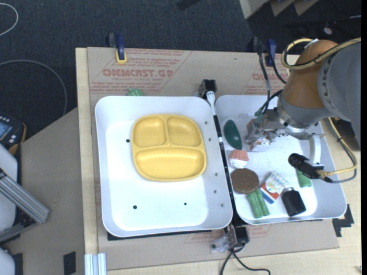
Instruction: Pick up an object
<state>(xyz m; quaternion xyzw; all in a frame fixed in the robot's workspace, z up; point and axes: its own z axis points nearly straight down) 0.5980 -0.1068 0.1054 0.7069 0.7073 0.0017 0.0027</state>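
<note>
Arm [338, 79] showing bulky rounded grey casing, smooth and matte. Orange band [304, 82] wrapping wrist section, glossy, catching light along top. Yellowish cable [295, 47] looping over orange band; darker cables trailing beside it. Gripper [261, 133] appearing as small cluttered metallic assembly, silver-grey with dark and reddish bits, fine detail blurring. Pale grey flange sitting between band and gripper.

Robotics lab bench. Shown by: grey arm with orange band [304, 85] reaching over two white bins [109, 153] clamped side by side on a board [143, 67] printed "CHEMCAST", loose cables [34, 67] on dark carpet, aluminium framing [23, 202] at lower left.
</note>
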